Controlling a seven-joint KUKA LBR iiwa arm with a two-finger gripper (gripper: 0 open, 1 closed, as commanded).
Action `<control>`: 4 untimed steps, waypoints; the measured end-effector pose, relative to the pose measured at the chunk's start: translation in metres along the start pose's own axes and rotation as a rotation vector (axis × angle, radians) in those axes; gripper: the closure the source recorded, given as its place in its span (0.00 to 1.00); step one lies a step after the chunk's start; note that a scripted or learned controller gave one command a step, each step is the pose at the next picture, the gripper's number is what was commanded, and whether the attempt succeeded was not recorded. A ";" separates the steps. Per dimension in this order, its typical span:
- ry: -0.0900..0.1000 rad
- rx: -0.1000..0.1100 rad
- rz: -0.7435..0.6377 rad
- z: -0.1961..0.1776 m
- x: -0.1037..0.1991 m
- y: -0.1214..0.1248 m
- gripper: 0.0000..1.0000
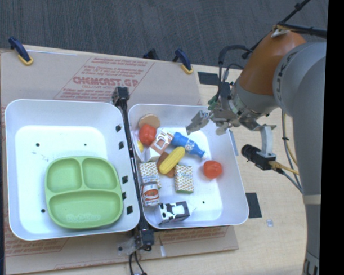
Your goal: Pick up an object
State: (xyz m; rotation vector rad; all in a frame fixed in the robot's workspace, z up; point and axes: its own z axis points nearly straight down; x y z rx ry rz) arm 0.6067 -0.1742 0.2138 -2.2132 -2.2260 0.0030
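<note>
grey tool (202,121) hovers above right bin (233,181), holding nothing.

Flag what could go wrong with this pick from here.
1. Clutter: the blue bottle, corn cob and small cartons lie touching, so the end effector may push neighbours or lift two things.
2. The red tomato is round and could roll away.
3. The end effector hangs close to the right bin's back wall; contact seems possible.

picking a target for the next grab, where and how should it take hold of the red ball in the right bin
Grip the red ball across its middle, coming straight down from above. It is round, so any pair of opposite sides works, and it lies apart from the other toys with bare bin floor around it.
</note>
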 end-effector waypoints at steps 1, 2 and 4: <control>0.001 0.003 -0.001 0.111 0.018 -0.068 0.00; 0.000 0.003 -0.006 0.100 0.018 -0.067 1.00; 0.000 -0.002 -0.006 -0.021 0.073 -0.013 1.00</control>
